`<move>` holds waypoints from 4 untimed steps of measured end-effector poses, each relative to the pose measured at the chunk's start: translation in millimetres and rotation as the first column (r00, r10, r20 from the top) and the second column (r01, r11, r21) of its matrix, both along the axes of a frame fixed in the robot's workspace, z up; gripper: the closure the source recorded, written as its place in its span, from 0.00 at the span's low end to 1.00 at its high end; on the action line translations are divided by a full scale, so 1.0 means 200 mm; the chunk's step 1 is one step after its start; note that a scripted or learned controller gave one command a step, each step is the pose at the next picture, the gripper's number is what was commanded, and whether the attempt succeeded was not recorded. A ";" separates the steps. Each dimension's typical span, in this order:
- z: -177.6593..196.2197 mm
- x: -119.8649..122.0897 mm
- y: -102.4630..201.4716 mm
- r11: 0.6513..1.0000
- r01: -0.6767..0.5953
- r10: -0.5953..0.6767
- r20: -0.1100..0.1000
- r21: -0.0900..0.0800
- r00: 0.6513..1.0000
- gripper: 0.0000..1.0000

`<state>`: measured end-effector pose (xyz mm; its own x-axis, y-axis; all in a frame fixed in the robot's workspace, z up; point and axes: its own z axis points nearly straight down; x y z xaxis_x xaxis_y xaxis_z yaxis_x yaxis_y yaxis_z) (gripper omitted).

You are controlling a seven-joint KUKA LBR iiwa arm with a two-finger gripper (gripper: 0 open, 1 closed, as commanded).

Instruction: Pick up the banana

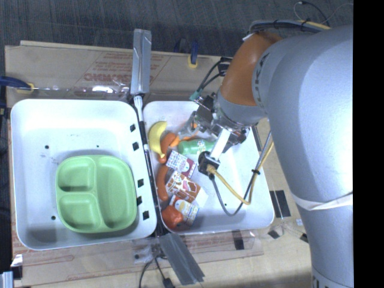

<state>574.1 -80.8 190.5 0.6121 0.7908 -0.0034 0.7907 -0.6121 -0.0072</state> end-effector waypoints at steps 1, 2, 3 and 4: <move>0.04 0.00 0.00 1.000 -0.005 0.005 -0.004 0.002 1.000 1.00; 0.69 -0.42 0.21 0.980 -0.197 0.197 0.006 -0.001 0.980 1.00; 0.69 -0.38 0.21 0.917 -0.399 0.399 0.008 -0.002 0.917 1.00; 0.69 -0.38 0.21 0.917 -0.399 0.399 0.007 -0.002 0.917 0.00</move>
<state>498.1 -38.5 328.1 0.2456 0.9694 -0.0003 0.9694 -0.2456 -0.0002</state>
